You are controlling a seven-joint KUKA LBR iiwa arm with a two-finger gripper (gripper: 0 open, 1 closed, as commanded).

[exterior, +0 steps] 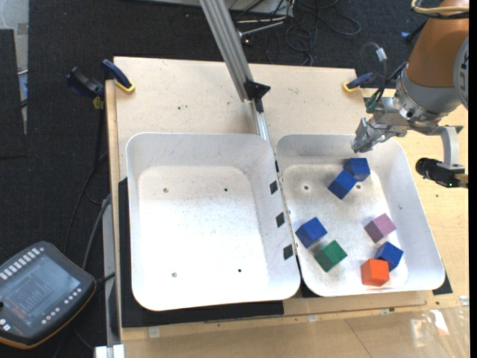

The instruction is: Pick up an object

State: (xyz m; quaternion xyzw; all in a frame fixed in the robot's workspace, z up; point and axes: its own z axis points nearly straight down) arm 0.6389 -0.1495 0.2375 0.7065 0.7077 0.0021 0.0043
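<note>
The right bin (419, 213) holds several small cubes. Two blue cubes (358, 168) (342, 185) lie touching near its far side. A third blue cube (311, 231) sits next to a green cube (330, 255) near the middle. A purple cube (380, 227), another blue cube (389, 255) and an orange cube (375, 272) are grouped at the near right. My gripper (365, 143) hangs over the bin's far edge, just beyond the upper blue cube, with nothing seen in it.
The left bin (195, 222) lies beside the right one. A slanted metal pole (227, 39) ends at the far edge between the bins. Clamps (119, 77) (356, 83) sit on the bench's far corners. A pendant (37, 293) rests at bottom left.
</note>
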